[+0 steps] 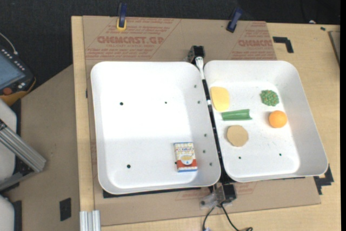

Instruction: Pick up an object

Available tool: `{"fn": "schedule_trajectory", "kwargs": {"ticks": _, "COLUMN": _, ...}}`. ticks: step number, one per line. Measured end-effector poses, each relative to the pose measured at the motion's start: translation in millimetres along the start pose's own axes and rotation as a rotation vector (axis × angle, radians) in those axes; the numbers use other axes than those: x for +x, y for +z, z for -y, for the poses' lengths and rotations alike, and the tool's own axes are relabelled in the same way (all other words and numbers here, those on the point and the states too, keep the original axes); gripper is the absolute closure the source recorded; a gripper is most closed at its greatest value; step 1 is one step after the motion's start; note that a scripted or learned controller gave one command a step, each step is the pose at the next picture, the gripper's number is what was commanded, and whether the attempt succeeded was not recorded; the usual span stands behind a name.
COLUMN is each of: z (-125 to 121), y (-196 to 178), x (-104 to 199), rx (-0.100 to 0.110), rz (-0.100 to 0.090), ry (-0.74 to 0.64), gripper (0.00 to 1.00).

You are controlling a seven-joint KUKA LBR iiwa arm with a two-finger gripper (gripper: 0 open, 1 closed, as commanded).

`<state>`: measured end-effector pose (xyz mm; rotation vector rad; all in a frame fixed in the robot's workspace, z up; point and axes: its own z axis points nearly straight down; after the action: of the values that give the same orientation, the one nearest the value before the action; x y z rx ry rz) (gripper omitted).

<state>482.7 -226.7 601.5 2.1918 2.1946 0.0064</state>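
Hugging the left bin's [108,116] near rim: small box [185,157].

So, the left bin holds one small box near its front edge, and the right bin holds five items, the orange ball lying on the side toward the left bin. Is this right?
Not quite. The camera view shows the orange ball on the far side of the right bin, away from the left bin. The rest holds: the small box lies near the left bin's front edge, and the right bin holds five items.
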Motion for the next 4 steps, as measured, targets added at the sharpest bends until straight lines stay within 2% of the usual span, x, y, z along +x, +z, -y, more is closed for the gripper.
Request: {"fn": "schedule_trajectory", "kwargs": {"ticks": 4, "z": -3.1, "y": -43.8, "x": -3.0, "rx": -0.02, "rz": 0.016, "ry": 0.002, "gripper": 1.0}}
